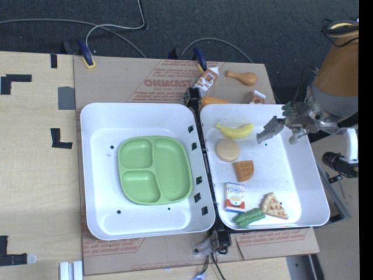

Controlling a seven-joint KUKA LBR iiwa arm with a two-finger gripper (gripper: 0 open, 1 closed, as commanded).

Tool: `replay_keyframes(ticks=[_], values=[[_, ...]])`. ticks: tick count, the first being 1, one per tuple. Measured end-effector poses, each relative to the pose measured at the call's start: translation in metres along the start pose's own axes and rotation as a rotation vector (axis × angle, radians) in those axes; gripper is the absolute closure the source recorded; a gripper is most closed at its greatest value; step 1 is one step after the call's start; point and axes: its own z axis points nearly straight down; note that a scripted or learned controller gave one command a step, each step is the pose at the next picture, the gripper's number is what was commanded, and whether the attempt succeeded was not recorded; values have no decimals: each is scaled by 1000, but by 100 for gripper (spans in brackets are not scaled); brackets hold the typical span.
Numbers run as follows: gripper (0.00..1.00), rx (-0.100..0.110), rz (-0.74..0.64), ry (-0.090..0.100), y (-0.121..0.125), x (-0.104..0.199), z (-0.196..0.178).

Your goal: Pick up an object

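Observation:
The right bin (303,174) holds a yellow banana (235,130), a round beige bun (228,150), an orange bread piece (244,170), a small milk carton (235,196), a pizza slice (274,206) and a green pickle (249,217). My gripper (281,133) hangs over the bin's upper right part, just right of the banana. Its fingers are spread and open, with nothing between them. One fingertip (263,136) points toward the banana's right end.
The left bin (96,133) carries a green divided plate (155,170). Behind the bins on the cardboard lie a toy drumstick (242,77), a snack packet (205,79), an orange item (213,101) and blue clamps (88,56). The arm (341,74) fills the right side.

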Motion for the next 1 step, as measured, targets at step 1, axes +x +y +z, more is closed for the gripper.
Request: replay_keyframes(ticks=[1], values=[[0,2,0,1,-14,14,101]])
